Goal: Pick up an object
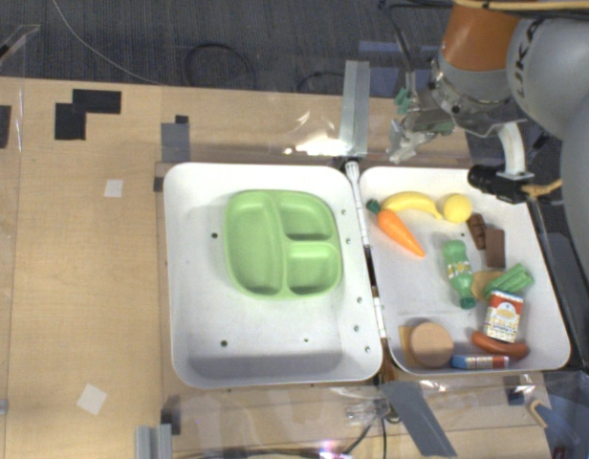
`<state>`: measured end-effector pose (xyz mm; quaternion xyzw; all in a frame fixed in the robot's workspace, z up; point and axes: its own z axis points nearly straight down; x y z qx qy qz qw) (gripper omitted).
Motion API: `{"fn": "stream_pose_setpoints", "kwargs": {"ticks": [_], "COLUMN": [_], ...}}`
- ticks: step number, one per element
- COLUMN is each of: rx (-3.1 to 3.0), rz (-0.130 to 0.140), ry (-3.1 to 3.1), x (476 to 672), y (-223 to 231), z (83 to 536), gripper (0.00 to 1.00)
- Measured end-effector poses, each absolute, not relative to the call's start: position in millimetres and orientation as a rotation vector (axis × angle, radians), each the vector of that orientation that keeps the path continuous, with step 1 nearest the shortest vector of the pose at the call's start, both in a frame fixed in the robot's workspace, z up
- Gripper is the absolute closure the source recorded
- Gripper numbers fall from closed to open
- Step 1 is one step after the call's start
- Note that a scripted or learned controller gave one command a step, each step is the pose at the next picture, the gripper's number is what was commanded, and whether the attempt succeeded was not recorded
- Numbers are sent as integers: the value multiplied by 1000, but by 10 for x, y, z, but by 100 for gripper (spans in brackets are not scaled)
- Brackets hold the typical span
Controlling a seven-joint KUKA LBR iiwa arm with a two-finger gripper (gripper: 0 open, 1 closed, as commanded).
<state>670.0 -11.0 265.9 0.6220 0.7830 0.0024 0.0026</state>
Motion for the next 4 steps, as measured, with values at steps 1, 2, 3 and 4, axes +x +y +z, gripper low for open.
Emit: {"fn": "stream_pose_setpoints", "kwargs": {"ticks": [1, 2, 3, 4], "rx": [1362, 990, 487, 481], "rz": [2, 0, -2, -3], "ry": [2820, 2970, 3094, 3081], "x": [6640, 6424, 6460, 6491], "y": [-966, -1434, -2063, -2048], "z": [2734, 2914, 2595, 2744], "gripper": [100, 100, 100, 100]}}
